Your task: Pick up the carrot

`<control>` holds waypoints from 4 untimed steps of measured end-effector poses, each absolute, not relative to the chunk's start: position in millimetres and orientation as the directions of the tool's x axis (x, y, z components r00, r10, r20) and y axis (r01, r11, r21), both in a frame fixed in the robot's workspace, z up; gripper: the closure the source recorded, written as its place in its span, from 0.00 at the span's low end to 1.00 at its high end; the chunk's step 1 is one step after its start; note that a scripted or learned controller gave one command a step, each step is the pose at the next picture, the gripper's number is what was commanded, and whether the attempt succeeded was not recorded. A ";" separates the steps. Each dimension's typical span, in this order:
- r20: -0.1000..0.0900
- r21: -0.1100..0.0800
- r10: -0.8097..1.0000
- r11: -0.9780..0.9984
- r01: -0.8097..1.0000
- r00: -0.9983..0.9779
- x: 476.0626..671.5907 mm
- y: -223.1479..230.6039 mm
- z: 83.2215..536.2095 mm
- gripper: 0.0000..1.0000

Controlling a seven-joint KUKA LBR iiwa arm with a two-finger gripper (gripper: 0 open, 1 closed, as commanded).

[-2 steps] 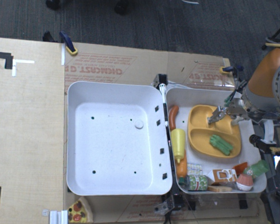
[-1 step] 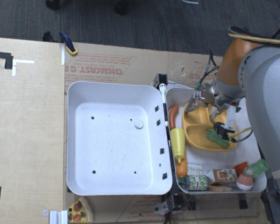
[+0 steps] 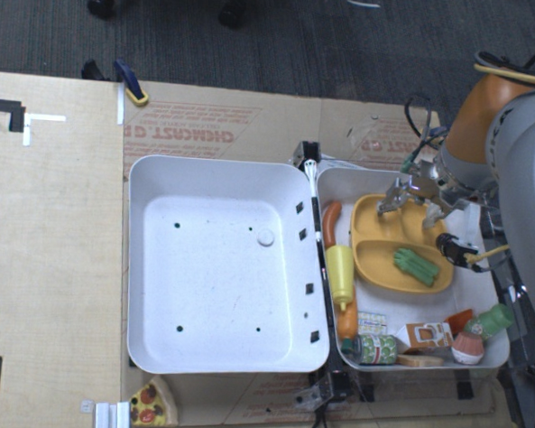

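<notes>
Task not started: the grey two-finger gripper hangs w/ jaws apart, holding nothing, over the yellow plastic dish. The short orange carrot lies untouched well below-left of the jaws, against the right white bin's left wall.

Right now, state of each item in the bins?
carrot: lying along right bin's left wall, not gripped
yellow bottle: lying on its side, just above carrot
hot dog: lying flat by left wall
yellow bowls: upright, overlapping
green item: resting in nearer bowl
can: on its side
gripper: above far bowl
</notes>
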State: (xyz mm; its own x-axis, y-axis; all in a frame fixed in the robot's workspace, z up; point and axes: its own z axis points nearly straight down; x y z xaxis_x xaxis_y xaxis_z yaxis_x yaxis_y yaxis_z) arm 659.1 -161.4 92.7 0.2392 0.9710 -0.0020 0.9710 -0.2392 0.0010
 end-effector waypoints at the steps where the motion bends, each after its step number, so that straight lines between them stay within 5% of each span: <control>1: -0.014 -0.004 0.871 -0.492 0.871 0.492 654.8 -106.1 92.9 0.00; 2: -0.023 0.005 0.872 -0.488 0.873 0.488 655.5 -110.1 102.5 1.00; 3: -0.027 -0.002 0.871 -0.491 0.871 0.490 653.4 -111.6 101.7 0.00; 4: -0.030 0.001 0.872 -0.488 0.873 0.488 653.4 -113.2 109.9 1.00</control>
